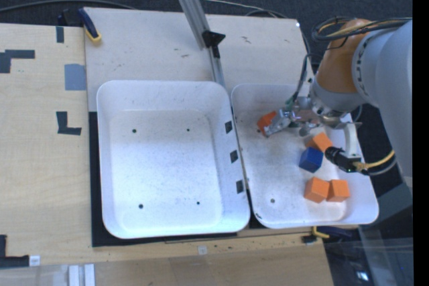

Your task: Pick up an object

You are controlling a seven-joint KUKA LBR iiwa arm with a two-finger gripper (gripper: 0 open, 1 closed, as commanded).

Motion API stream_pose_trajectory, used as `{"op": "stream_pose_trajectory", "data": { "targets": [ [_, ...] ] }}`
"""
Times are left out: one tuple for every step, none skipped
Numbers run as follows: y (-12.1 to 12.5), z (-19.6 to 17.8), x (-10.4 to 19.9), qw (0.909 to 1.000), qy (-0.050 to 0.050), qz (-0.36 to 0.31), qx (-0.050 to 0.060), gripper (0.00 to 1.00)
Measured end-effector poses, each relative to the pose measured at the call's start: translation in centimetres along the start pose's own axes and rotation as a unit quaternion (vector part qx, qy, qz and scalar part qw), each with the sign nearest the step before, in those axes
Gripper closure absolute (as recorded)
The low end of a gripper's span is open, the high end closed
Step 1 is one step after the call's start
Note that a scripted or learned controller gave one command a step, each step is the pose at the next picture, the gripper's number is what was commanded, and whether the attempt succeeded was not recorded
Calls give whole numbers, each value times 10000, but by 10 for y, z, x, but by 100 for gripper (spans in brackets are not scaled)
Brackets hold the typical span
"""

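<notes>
My gripper reaches in from the right over the upper left part of the right bin. A small orange-red block sits right at its tip, touching or very close to it. A blue cube lies in the middle right of the same bin. An orange block sits just above the cube, partly under the wrist. Two more orange blocks lie side by side near the bin's front right corner.
The left bin stands directly beside the right one, their rims touching. A slanted metal rail crosses the bench behind the bins. A blue and yellow clamp lies at the back left.
</notes>
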State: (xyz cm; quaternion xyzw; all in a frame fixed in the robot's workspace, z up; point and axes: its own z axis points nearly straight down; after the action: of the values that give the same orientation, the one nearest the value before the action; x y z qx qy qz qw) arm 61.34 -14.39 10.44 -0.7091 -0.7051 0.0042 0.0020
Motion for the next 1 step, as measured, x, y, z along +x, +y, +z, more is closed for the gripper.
{"op": "stream_pose_trajectory", "data": {
  "targets": [
    [44,16,41,10000,26,-43,18,0]
  ]
}}
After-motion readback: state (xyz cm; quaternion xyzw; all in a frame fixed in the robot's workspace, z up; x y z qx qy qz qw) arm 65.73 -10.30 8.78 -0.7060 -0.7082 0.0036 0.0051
